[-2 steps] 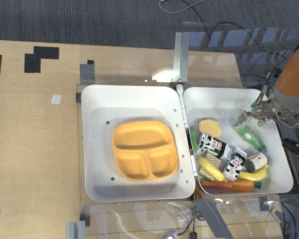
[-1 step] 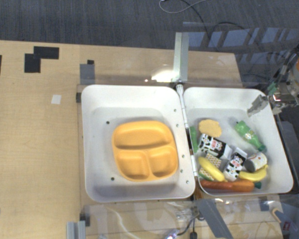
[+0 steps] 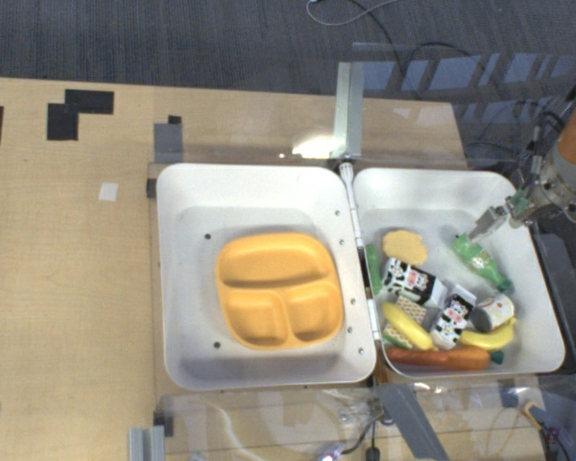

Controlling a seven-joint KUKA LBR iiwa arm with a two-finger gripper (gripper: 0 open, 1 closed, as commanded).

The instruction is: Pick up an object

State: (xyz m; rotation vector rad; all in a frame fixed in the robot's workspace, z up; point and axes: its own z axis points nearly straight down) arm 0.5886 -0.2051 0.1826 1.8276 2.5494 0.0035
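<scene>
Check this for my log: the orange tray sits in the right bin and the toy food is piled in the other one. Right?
Not quite. The camera view shows the orange tray in the left bin, not the right. The toy food is piled in the other one, the right bin, as you said.

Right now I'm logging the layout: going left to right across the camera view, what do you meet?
Left bin → yellow divided tray → round cookie → green bottle → end effector

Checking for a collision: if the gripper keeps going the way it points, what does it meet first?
Probably the green bottle, lying just down-left of the gripper in the right bin; depth is unclear.
</scene>
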